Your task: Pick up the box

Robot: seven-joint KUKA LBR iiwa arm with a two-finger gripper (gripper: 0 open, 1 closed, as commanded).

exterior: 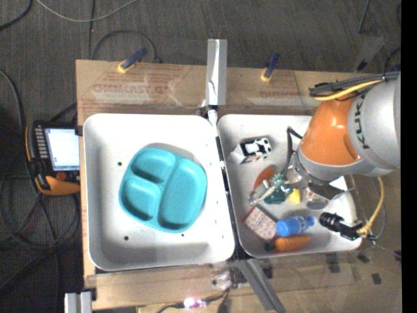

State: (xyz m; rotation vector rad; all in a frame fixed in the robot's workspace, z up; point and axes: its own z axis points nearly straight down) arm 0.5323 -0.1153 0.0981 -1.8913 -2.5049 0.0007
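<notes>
Toward the right bin's (229, 175) front edge, left of centre, lies the box (261, 222), long axis slanting toward the front-right corner. Gripper (281, 186) hangs just behind it, over mid-bin clutter. Jaw state: cannot tell. Box sits forward-left of gripper.

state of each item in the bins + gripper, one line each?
box: flat in right bin, not gripped
blue bottle: on its side
carrot: lying flat
teal tray: upright, in left bin
gripper: low over the clutter, above the box
</notes>
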